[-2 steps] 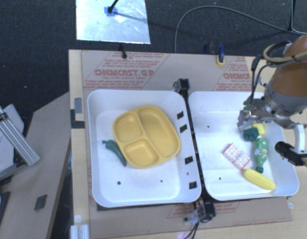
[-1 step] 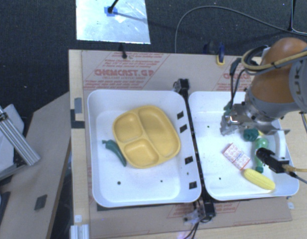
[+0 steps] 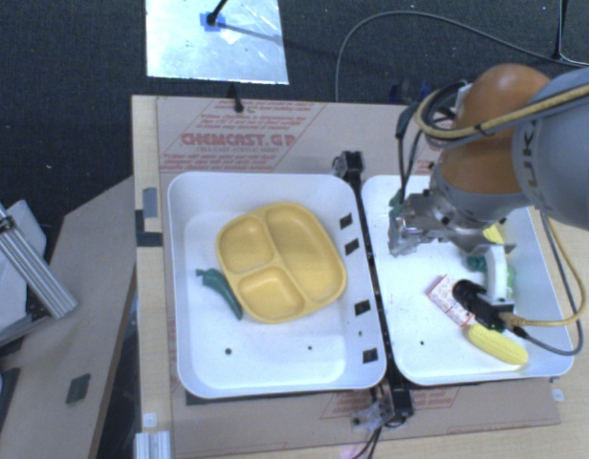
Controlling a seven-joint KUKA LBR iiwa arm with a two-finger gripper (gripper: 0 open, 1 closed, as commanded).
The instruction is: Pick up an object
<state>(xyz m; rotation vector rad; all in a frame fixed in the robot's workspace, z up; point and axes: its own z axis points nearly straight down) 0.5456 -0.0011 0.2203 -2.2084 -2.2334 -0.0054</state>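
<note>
Hand point(image 3: 406, 238), grip state unclear, hangs over the right bin point(image 3: 409, 352), apart from the corn cob point(image 3: 497, 344) lower right.

Brown cardboard sheet with red CHEMCAST lettering point(image 3: 239, 134) lies under both bins, on dark carpet point(image 3: 65, 65). Far left: shiny square metal plate point(image 3: 218, 41) with blue tape patch point(image 3: 210, 20). Left edge: slanted aluminium extrusion bar point(image 3: 27, 261). Black clips point(image 3: 361, 275) join the bins.
</note>
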